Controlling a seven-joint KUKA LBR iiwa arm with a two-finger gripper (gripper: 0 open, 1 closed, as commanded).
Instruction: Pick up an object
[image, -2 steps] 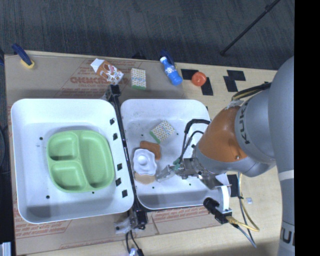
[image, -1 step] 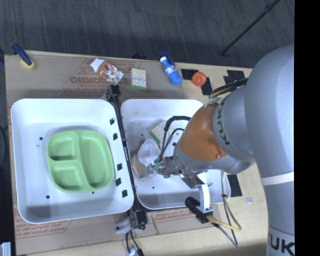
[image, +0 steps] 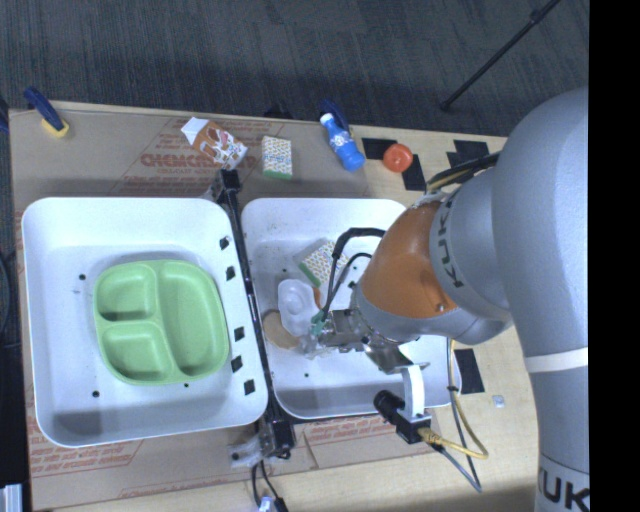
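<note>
camera view, as i read it from my station: item one, the left bin (image: 40, 300), white and shallow, holding a green divided tray (image: 160, 320) that lies flat near its middle, three compartments showing. item two, the right bin (image: 290, 395), also white, sharing a black-clipped divider with the left one. item three, the arm (image: 520, 250), grey with an orange band, entering from 3 o'clock and bent down over the right bin, covering most of its right half. item four, the gripper (image: 322, 335), low over the bin floor at about 9 o'clock from the orange band; its tip is tangled among cables and fittings, so i cannot tell how far apart it stands or whether it has anything. item five, a clear plastic object (image: 293, 302) lying in the right bin, just beside the gripper at its 10 o'clock. item six, a patterned packet (image: 320, 258) in the same bin, at 12 o'clock from the clear object, partly crossed by a black cable. item seven, a tan disc (image: 280, 330) on the bin floor at 6 o'clock from the clear object, partly hidden. outside the bins, along the far edge of the bench (image: 150, 160): a blue bottle (image: 343, 142), an orange ball (image: 398, 157), a small green-white box (image: 277, 157), a crumpled wrapper (image: 212, 143).
</note>
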